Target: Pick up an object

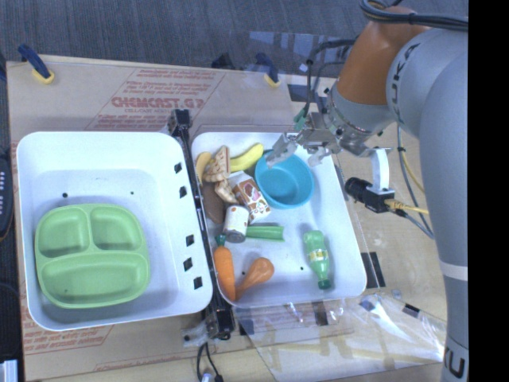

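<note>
Left white bin (32, 157): a green sectioned plastic tray (91, 255). Right white bin (350, 257): round blue bowl (285, 183), yellow banana (248, 157), orange carrot (224, 272), green bottle (317, 258) and smaller items at centre frame. The hand (296, 147) hovers at the bowl's upper rim, fingers spread, gripping nothing.

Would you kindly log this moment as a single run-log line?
gripper: above far rim of round blue plastic bowl, holding nothing seen | bowl: right white bin | compartmented green plastic tray: left white bin
</note>
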Available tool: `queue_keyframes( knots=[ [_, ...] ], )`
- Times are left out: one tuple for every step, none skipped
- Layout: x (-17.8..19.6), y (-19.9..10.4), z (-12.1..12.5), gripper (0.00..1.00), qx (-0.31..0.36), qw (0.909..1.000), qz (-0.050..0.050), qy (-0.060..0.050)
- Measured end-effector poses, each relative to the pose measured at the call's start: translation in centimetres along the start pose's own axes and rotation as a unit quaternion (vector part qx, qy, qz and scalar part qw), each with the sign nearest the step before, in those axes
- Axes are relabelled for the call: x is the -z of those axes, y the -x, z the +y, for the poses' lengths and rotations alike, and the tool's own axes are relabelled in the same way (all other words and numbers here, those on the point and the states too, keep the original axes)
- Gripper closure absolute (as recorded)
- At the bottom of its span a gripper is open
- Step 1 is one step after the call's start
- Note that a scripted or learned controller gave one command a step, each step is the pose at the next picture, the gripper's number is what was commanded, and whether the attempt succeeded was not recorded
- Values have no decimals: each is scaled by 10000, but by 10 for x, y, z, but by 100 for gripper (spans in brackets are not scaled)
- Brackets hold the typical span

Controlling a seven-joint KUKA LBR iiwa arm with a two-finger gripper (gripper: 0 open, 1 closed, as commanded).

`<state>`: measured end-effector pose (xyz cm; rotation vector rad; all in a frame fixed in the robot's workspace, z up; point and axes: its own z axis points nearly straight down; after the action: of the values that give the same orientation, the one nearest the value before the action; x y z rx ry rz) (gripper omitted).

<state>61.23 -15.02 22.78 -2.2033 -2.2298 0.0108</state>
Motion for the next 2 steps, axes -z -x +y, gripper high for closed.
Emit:
queue_keyframes(
  knots=[
    [-111, -6, 12, 0, 786, 9968, -30, 151],
    [-127, -48, -6, 0, -706, 9974, -30, 129]
  ],
)
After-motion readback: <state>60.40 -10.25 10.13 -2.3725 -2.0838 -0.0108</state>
